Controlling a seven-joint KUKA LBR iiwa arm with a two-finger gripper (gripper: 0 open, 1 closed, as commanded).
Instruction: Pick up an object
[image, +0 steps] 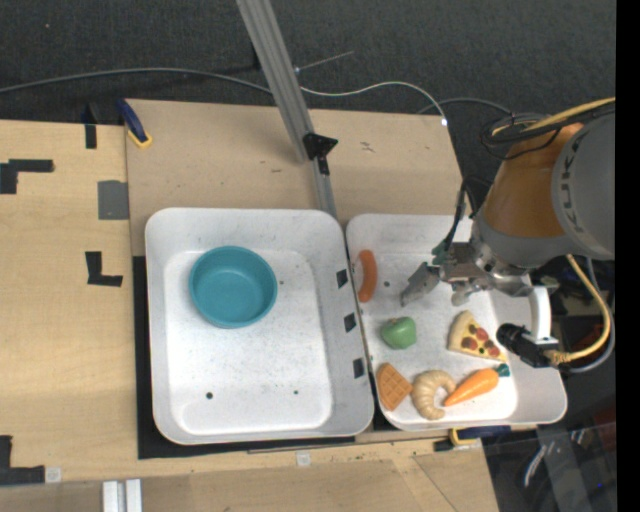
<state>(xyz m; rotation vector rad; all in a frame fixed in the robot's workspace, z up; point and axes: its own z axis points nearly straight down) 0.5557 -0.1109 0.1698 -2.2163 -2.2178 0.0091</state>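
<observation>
You've got the hand (425, 285) over the right bin (400, 232), metal fingers spread, pinching nothing. Below it: glossy green round pepper (400, 332), wedge pizza slice (473, 337), tapered carrot (470, 386), curled croissant (431, 391), gridded waffle (393, 385). Smooth teal bowl (233, 286) in the left bin (160, 300).

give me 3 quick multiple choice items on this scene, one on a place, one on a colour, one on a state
1. Where is the bowl?
A. left bin
B. right bin
C. on the bare bench

2. What colour is the round toy below the gripper?
A. red
B. green
C. blue

3. How does the bowl stand?
A. upside down
B. on its side
C. upright, opening up

Key:
1 A, it sits in the left bin, alone.
2 B, it is plainly green, lying between the sausage and the pizza slice.
3 C, its hollow inside faces the camera.
</observation>
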